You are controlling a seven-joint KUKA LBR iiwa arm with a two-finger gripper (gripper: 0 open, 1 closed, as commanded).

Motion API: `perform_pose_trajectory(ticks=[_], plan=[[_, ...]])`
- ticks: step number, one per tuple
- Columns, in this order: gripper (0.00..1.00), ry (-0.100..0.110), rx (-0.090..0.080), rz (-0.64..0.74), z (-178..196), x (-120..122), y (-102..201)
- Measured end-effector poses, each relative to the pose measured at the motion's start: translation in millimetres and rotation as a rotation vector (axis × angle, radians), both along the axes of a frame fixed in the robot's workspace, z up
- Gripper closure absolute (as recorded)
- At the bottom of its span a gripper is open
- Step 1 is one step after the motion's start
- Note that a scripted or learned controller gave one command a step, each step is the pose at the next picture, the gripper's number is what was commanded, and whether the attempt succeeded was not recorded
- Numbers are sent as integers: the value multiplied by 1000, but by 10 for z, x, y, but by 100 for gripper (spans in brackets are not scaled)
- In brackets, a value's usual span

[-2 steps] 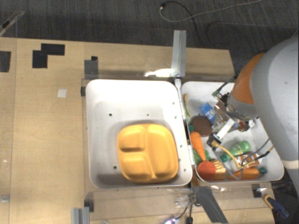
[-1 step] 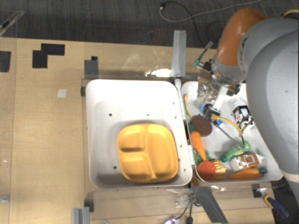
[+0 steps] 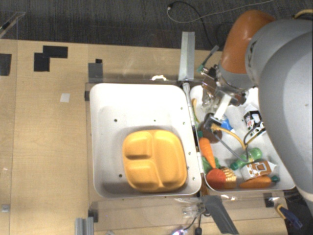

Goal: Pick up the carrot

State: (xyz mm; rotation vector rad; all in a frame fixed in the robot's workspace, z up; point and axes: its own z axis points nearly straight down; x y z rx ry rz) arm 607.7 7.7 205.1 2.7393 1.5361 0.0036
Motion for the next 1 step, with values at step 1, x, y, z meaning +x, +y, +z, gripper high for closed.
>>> perform_pose_trajectory(ticks=[1], plan=[[100, -1, 0, 268, -197, -60, 272]])
